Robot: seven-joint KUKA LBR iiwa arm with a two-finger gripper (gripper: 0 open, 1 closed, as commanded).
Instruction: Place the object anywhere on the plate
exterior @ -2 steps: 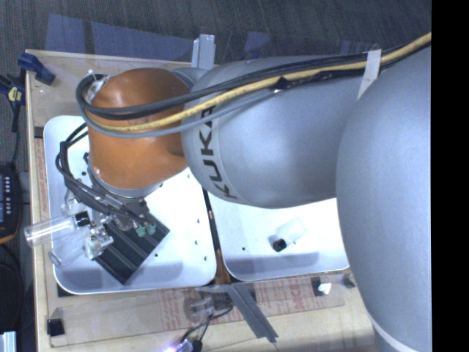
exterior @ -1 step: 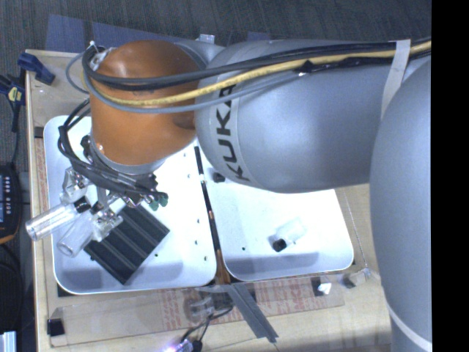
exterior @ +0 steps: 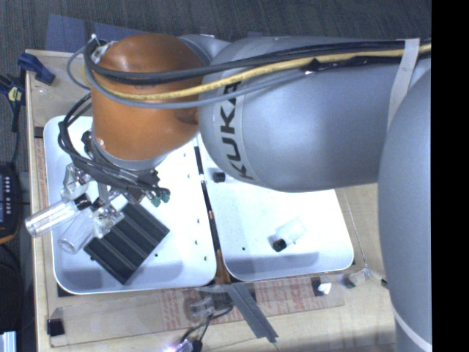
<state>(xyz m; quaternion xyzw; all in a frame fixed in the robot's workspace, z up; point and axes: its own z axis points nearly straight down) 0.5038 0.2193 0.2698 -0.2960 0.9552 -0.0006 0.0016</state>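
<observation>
My gripper (exterior: 79, 213) hangs low over the left part of the left bin (exterior: 176, 273), under the orange wrist band. The bulky grey arm covers the back of both bins. A small white object with a black end (exterior: 287, 235) lies in the right bin (exterior: 330, 259), near its front and well to the right of the gripper. What lies under the gripper is hidden.
A tiny dark piece (exterior: 218, 176) sits at the left edge of the right bin, just below the arm. The ridge between the bins (exterior: 209, 218) runs front to back. Blue clamps (exterior: 33, 66) sit at the bench's far left corner.
</observation>
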